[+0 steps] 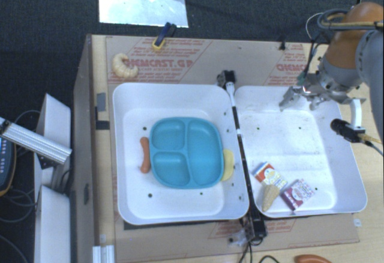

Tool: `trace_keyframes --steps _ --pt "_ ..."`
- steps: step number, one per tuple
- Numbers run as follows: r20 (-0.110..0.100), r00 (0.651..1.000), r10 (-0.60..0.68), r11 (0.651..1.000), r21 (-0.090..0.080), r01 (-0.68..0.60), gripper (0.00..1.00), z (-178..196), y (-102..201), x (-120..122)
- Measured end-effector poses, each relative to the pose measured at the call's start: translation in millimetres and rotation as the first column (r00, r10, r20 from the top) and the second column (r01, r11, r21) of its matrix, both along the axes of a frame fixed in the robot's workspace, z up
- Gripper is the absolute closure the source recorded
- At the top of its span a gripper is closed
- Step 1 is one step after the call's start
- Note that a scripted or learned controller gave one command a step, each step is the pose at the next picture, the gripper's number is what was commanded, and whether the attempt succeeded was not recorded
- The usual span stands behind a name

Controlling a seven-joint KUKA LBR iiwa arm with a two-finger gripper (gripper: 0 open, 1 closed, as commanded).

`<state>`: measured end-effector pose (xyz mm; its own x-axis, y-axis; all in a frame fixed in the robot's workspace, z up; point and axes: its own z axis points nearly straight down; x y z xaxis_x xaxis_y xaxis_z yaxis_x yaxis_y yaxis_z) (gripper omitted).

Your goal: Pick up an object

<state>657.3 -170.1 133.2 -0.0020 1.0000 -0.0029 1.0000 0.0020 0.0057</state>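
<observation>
Grey two-finger gripper [302, 98] hovers open over the right white bin [345, 196].
Purple packet [298, 193] and cone-shaped toy [270, 191] lie at five o'clock.

The arm [351, 45] is built of rounded grey housings, with a broad orange band [365, 14] capping the segment above the wrist. Thin cables, pale and dark, loop over the top of that orange part and run down along the left flank of the grey body. Below, the wrist narrows to a grey metallic flange. The hand [303, 98] is silvery grey, with slim pale fingers [288, 98] spreading from a small central block. A short white bracket and a black cylindrical fitting project from the wrist's lower side.
</observation>
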Motion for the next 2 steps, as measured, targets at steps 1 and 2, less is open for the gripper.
trace_keyframes --steps 1,2 --pt "-0.006 1.0 -0.001 1.0 0.003 0.001 0.0 -49 42 -110" --pt "0.001 1.0 0.001 1.0 0.0 -0.001 0.0 24 -37 -12"
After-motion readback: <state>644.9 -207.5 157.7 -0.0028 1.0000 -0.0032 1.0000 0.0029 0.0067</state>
